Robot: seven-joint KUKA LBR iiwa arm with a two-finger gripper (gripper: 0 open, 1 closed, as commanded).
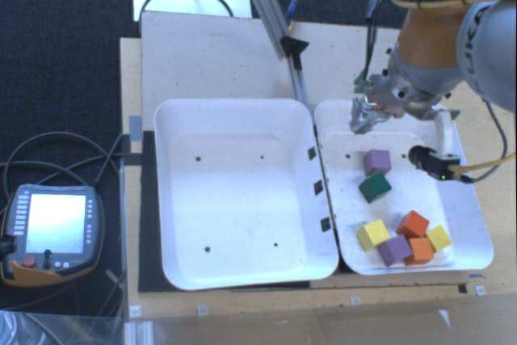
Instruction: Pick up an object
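The right bin (472,250) holds several coloured blocks. A purple block (376,161) and a green block (375,187) lie near its middle. Lower down sit a yellow block (372,234), a second purple block (394,250), two orange blocks (414,224) and a small yellow block (439,237). My gripper (365,116) hangs over the far end of the right bin, above and a little left of the upper purple block, and apart from it. Nothing shows between its fingers.
The left bin (234,190) lies beside the right one, with a black divider strip (318,188) between them. A metal pole (271,8) slants in from the top. A teach pendant (50,232) with cables rests on the floor at left.
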